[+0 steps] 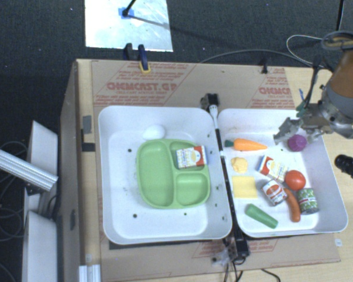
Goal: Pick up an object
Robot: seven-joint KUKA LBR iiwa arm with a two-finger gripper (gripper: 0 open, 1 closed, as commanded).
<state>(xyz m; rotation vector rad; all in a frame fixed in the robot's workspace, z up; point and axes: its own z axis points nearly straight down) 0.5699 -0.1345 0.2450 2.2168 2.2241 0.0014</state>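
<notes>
My gripper (295, 131) hangs over the back of the right bin (335, 184), at the end of the grey arm with the orange band. A purple round object (297, 142) lies right under it, partly covered, and I cannot tell whether they touch. Further into the bin lie a carrot (250, 145), a small yellow lump (239, 164), a yellow slice (245, 187), a red-and-white carton (273, 168), a tomato (295, 179), a small can (275, 192), a sausage (292, 205), a green can (307, 200) and a green cucumber piece (260, 215).
The left bin (120, 216) holds a green compartment tray (165, 178) with a small carton (190, 156) in its back right section, and a white egg-like object (154, 132) behind it. A ridge (219, 157) divides the two bins. Cables run behind the right bin.
</notes>
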